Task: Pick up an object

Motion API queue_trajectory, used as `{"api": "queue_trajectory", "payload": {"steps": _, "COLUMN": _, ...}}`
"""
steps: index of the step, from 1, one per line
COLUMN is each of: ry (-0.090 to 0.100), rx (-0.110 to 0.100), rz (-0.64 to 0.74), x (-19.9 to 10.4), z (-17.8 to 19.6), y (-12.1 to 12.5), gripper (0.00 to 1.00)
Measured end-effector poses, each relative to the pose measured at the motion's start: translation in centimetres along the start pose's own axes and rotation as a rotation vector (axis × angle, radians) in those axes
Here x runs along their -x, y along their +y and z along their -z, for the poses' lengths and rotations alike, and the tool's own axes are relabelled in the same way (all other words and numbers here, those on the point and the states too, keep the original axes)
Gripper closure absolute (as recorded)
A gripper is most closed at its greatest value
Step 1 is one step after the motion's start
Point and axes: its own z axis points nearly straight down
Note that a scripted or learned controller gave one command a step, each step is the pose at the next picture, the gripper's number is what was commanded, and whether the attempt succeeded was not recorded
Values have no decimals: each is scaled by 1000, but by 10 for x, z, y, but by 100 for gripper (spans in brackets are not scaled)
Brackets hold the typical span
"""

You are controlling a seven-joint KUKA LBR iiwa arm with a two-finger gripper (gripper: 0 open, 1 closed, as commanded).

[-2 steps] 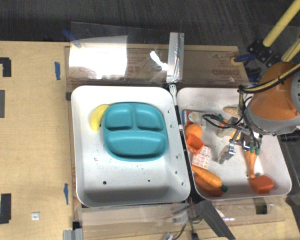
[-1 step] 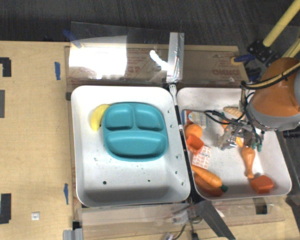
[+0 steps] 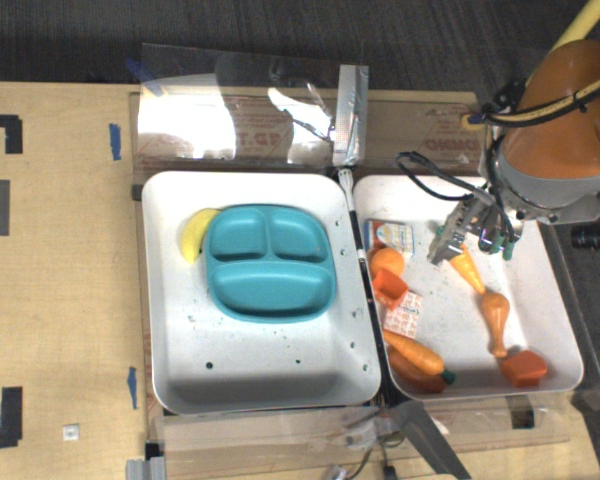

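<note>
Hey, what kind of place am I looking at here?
Probably a robot lab's grasping test bench: two white bins side by side, toy food such as a carrot in the right one, and an arm reaching in.

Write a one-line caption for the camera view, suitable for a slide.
Gripper over the right bin of toy food; teal divided plate in the left bin.

Bright overhead glare on plastic sheet (image 3: 250, 118); slightly soft.

Grey arm (image 3: 555, 183), orange band, black cables
</note>
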Motion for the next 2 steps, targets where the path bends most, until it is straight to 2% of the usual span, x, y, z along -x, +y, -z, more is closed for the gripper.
{"api": "queue_trajectory", "payload": {"steps": 1, "ry": 5, "rx": -2, "rz": 109, "x": 58, "z": 11, "y": 79, "gripper": 100}}
{"api": "queue_trajectory", "payload": {"steps": 2, "ry": 8, "rx": -2, "rz": 121, "x": -19, "z": 11, "y": 78, "gripper": 100}}
